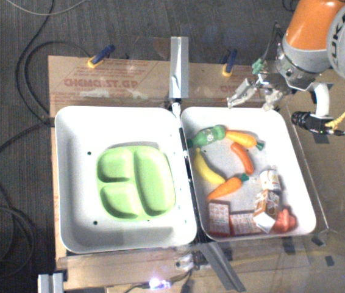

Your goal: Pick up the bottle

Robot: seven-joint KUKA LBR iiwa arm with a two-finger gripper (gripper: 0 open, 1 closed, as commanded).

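Camera view, looking down at a slant on the counter (69,78), a brown board carrying two shallow white bins side by side.

Left bin (75,127): held one green divided tray (136,182) with three compartments, lying flat near the middle.

Right bin (294,163): held the bottle (208,136), green with a white label, lying on its side in the far left corner, close against the wall shared with the left bin; a carrot (244,139) lay just beside its cap end; a second carrot (242,157) lay below that one; a banana (207,168) lay below the bottle, along the left side; a third carrot (227,188) lay touching the banana's lower end; a small carton (270,180) stood near the right side; two flat printed packets (230,220) lay along the near wall; a further carton (264,212) and a red item (285,220) sat in the near right corner, too small to identify.

Arm (312,23): grey with an orange band, entered from the upper right.

Hand (253,94): hovered above the far rim of the right bin, its fingers spread apart and holding nothing; it stood well apart from the bottle, to the bottle's upper right.

Other: blue and yellow clamps (99,57) at the board's far edge; cables (14,127) on the floor to the left.
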